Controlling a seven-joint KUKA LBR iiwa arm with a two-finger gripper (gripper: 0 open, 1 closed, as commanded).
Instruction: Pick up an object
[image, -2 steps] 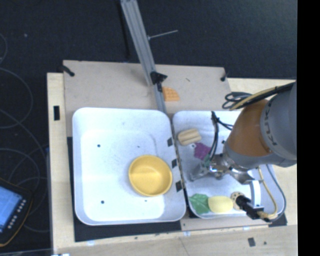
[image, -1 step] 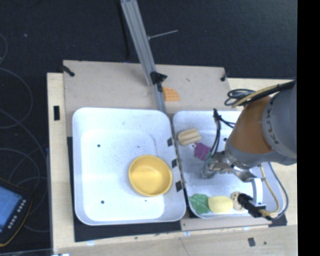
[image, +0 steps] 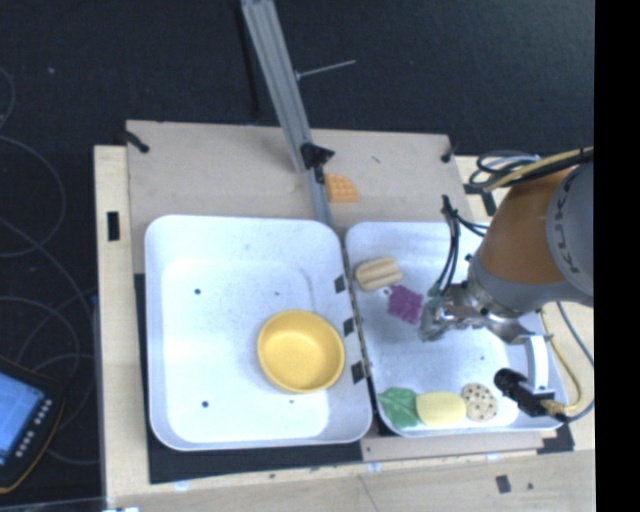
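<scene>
Purple object (image: 405, 303) lies just left of the hand (image: 434, 322) (right bin).

Bare floor beside yellow bowl (image: 300, 350)

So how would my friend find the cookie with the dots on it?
Look in the right white bin, along its near edge, where three small things lie in a row. The round tan cookie with dark chips is the rightmost, beside the pale yellow oval piece. It alone is speckled.
</scene>
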